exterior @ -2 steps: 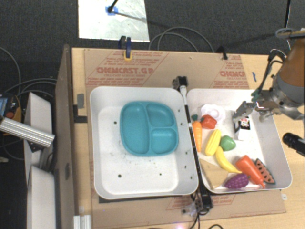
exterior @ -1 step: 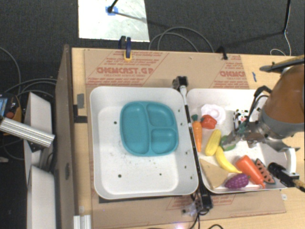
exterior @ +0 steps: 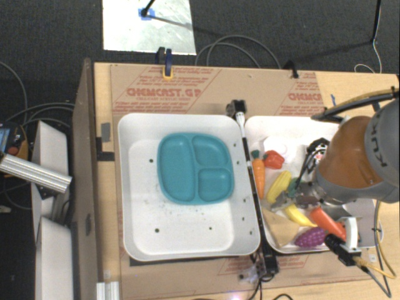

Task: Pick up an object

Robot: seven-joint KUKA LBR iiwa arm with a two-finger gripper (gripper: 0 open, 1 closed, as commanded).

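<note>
Purple grapes (exterior: 310, 237) lie just below gripper (exterior: 289, 200), whose grip state I cannot tell; two bananas (exterior: 279, 184), two carrots (exterior: 257, 174) nearby.

On your bench: left white bin (exterior: 140, 230) holding a teal three-compartment plate (exterior: 195, 168), lying flat near its centre. Cardboard sheet (exterior: 206, 86) with red lettering beneath both bins. Yellow-handled clamp (exterior: 166, 64) at its far edge. Silver sheet (exterior: 147, 16) on the floor beyond.
</note>
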